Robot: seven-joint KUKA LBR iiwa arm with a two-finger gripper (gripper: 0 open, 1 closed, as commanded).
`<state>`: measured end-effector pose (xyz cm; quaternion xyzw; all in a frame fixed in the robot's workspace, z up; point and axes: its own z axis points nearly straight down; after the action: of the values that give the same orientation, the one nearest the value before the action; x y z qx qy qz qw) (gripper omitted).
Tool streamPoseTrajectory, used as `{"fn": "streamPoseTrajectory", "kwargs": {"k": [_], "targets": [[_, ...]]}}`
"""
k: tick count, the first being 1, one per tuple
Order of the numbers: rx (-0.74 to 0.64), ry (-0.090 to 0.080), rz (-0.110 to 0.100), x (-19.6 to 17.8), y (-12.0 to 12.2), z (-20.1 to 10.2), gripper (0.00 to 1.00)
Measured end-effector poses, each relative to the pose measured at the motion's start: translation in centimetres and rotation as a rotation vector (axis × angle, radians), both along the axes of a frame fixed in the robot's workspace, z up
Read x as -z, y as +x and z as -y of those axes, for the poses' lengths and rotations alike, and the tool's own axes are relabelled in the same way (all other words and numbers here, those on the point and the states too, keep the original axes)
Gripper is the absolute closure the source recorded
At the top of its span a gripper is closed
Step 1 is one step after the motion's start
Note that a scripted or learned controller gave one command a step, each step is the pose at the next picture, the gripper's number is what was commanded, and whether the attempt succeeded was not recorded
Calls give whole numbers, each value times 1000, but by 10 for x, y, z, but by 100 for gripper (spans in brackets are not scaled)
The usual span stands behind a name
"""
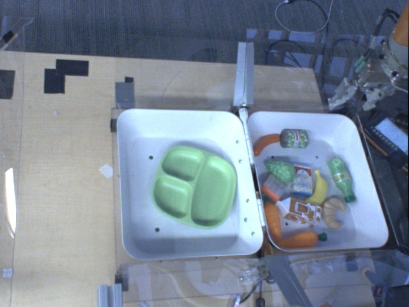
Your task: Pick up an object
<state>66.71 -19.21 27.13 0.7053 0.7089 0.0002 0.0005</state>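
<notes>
Wooden bench (64, 171), hand (358, 91) past the right bin's (364, 142) far rim, grip indiscernible.

Wrist: we see pale grey and white metal parts, an orange patch above.
Claw (350, 94): light grey, blocky.
Cables: we note thin green wiring nearby.

No readable text anywhere. Printed labels on the can (294, 138), the green bottle (340, 178), the small blue-and-white packet (302, 183) and the red-and-white carton (300, 211) in the right bin (358, 130), all too small and blurred to make out.
</notes>
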Motion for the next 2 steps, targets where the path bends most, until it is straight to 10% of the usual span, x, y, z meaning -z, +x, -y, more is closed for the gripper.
{"fn": "streamPoseTrajectory", "kwargs": {"k": [1, 2], "targets": [[-43, 0, 4, 159, 3, -19, 0], [-85, -1, 8, 185, -26, -26, 0]]}}
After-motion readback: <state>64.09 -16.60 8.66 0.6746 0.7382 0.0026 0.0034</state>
